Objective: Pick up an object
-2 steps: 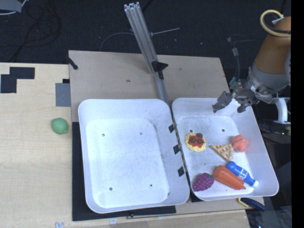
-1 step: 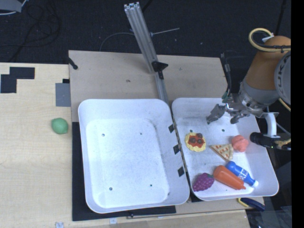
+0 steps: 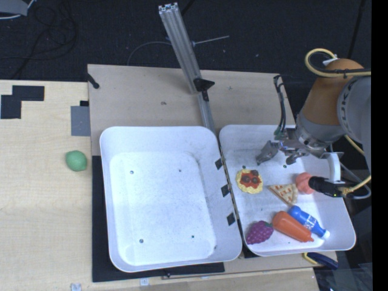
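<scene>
In the right bin a pizza toy, wedge, pink piece, carrot, bottle and grapes are gathered at the near side. The gripper is held above the far part, fingers spread, nothing between them. The arm is bent in from the right.

From my screen both bins look like smooth, matt white plastic; the bench is pale wood (laminate, maybe). The carrot and grapes look like glossy toy plastic.
</scene>
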You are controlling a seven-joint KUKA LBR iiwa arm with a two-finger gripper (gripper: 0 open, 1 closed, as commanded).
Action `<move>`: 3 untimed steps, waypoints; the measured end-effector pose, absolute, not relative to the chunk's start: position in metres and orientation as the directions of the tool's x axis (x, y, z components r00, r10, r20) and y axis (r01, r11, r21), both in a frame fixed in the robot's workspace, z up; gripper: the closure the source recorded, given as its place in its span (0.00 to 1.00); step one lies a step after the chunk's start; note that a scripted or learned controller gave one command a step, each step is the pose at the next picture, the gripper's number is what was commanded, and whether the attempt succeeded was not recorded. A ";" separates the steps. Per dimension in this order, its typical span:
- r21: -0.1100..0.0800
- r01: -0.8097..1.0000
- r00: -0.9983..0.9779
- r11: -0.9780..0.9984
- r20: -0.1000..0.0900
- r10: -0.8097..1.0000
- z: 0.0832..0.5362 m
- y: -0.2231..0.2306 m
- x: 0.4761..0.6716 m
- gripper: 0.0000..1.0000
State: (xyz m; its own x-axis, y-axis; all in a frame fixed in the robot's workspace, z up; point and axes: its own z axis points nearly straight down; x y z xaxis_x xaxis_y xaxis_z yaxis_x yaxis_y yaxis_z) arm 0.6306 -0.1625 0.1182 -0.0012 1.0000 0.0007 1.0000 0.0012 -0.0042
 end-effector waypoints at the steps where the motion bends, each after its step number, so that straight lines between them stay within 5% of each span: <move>1: 0.000 1.000 0.000 0.000 0.000 1.000 0.131 -0.163 0.631 1.00; 3: 0.004 1.000 0.001 -0.001 -0.001 1.000 0.227 -0.166 0.638 1.00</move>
